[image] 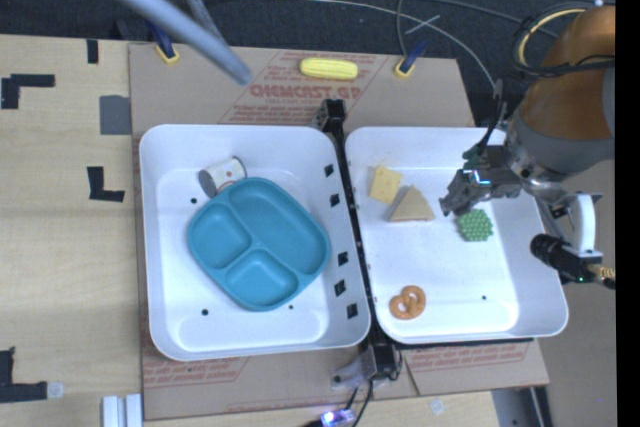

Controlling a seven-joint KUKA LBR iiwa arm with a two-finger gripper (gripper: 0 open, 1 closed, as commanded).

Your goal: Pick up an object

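In the right bin [530, 315] lie a yellow cheese cube [385, 184], a tan wedge [409, 206], a green bumpy ball [475, 225] and a small pretzel [407, 302]. My gripper [464, 194] hangs over the right bin's upper right part, just above and left of the green ball, to the right of the tan wedge. Nothing shows between its fingers. The left bin [160, 315] holds a blue divided plate [258, 242] and a small white cup [222, 176] lying on its side.
A yellow corn-like object [328, 68] rests on the cardboard behind the bins. A black divider [345, 215] runs between the bins. Cables loop over the dark area behind the right bin. The arm's orange band [575, 65] is at the right.
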